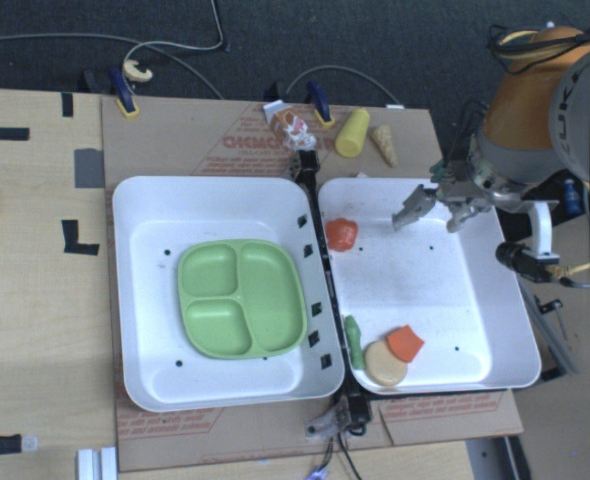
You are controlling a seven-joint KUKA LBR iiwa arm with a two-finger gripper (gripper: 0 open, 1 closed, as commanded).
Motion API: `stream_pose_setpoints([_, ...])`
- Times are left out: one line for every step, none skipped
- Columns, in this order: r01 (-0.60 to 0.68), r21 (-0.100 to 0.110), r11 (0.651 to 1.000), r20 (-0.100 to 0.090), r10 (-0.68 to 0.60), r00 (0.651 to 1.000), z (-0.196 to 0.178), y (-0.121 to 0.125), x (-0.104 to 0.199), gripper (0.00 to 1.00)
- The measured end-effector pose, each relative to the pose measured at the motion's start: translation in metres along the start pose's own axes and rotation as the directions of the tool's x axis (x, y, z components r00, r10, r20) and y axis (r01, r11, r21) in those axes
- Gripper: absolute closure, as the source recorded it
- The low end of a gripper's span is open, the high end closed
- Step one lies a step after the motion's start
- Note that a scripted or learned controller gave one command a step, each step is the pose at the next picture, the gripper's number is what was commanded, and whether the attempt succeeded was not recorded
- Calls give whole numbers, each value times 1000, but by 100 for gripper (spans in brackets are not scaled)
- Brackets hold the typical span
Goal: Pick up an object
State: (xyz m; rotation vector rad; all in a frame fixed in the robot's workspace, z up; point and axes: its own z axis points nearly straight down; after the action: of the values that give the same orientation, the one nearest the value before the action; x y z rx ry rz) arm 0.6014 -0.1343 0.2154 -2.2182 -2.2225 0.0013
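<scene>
You see 2 white bins side by side on the bench. The gripper (437,215) hangs over the upper right part of the right bin (430,278), and its 2 fingers (411,211) are spread apart with nothing between them. The arm (530,98) comes in from the right side, grey with the orange band above the wrist.

In the right bin you have a red-orange round object (341,234) near the upper left corner, well apart from the gripper on its left. At the lower left corner lie 3 things close together: a thin green object (352,336) along the left wall, a beige round object (385,365), and an orange wedge (405,343) which touches the beige one.

In the left bin (145,268) you see a green plate (241,298) with 3 compartments, lying flat in the middle.

Behind the bins, on the cardboard, stand a yellow object (352,132) and a small tan cone (385,144) just beside it.
</scene>
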Motion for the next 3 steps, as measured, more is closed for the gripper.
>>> stream_pose_setpoints([0, 2, 1000, 0, 0, 1000, 92, 28, 31, 0])
stream_pose_setpoints([-1, -1, 1000, 0, 1, 1000, 123, 60, 37, 0])
stream_pose_setpoints([0, -4, 1000, 2, 0, 1000, 129, 39, 37, 0])
